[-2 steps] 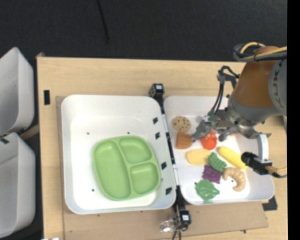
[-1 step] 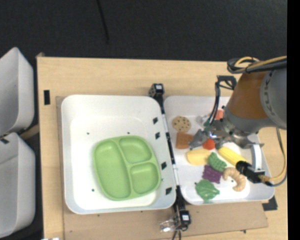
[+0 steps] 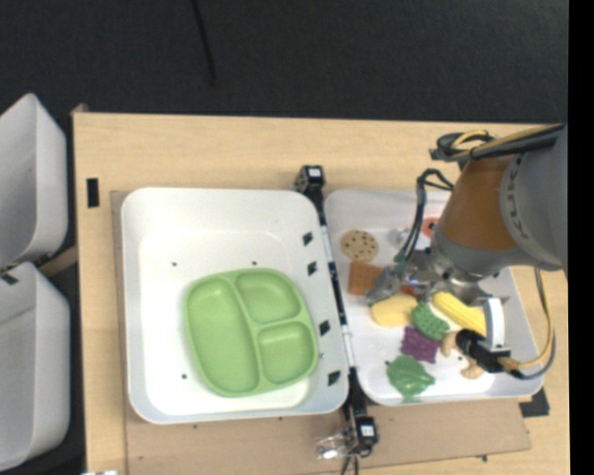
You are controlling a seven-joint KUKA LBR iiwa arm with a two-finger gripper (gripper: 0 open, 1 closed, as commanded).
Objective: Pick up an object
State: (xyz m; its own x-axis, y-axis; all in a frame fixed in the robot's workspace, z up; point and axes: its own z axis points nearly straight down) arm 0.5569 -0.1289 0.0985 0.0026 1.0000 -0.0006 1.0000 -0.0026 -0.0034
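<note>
The arm (image 3: 495, 216) rises closest to the lens, its orange band over the right bin (image 3: 376, 206), and it covers much of what goes on beneath it. The gripper (image 3: 406, 283) sits low among the toy food, just above the pale yellow piece (image 3: 391, 312) and beside the brown block (image 3: 362, 278); whether it is released or clenched I cannot tell, since the wrist hides that part. Nothing is visibly lifted: every item appears to lie on the bin floor, so the pick looks not yet done.

The likeliest target, judged from position, is the pale yellow piece directly under the gripper, touching the green piece (image 3: 428, 323) at its right. Further right lies the corn (image 3: 457, 312). Below the gripper lie the purple piece (image 3: 417, 344) and, lower, the green leaf (image 3: 409, 375). Above and left of it rests the cookie (image 3: 357, 243).

Well to the left, the other bin (image 3: 158, 226) holds a green tray (image 3: 248, 331). Both bins stand on the desk (image 3: 198, 151).

What remains, as I judge it: closing on one item and raising it clear.
</note>
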